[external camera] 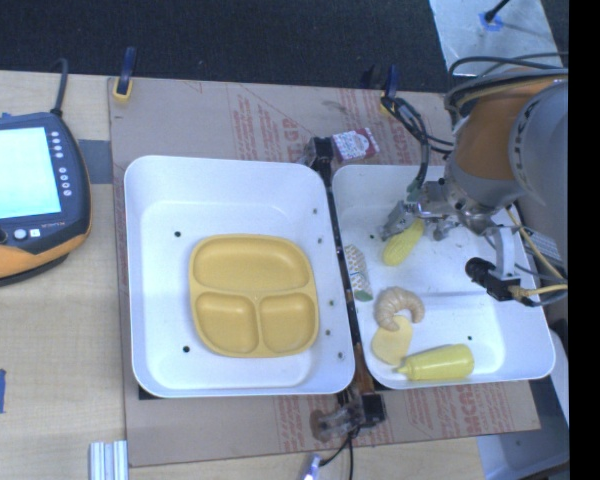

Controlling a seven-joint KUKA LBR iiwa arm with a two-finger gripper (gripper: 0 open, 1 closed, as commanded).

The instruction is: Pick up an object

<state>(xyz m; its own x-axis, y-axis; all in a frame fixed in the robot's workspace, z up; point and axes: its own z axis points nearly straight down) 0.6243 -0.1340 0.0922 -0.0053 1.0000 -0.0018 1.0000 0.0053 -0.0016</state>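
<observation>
My gripper (418, 228) hangs low over the back of the right bin (525, 363), its two fingers spread apart. A small yellow, banana-like piece (401, 245) lies slanted on the bin floor, its upper end reaching up between the fingers. The fingers do not look closed on it. Nearer the front lie a beige croissant-shaped piece (398, 305), a pale yellow lump (390, 344) touching it, and a yellow squeeze bottle (437, 363) on its side.
A patterned little cylinder (357, 271) rests against the right bin's left wall. The left bin (155, 268) holds a yellow divided plate (252, 295). A teach pendant (25, 193) sits far left on the bench, and a small packet (353, 145) lies behind the bins.
</observation>
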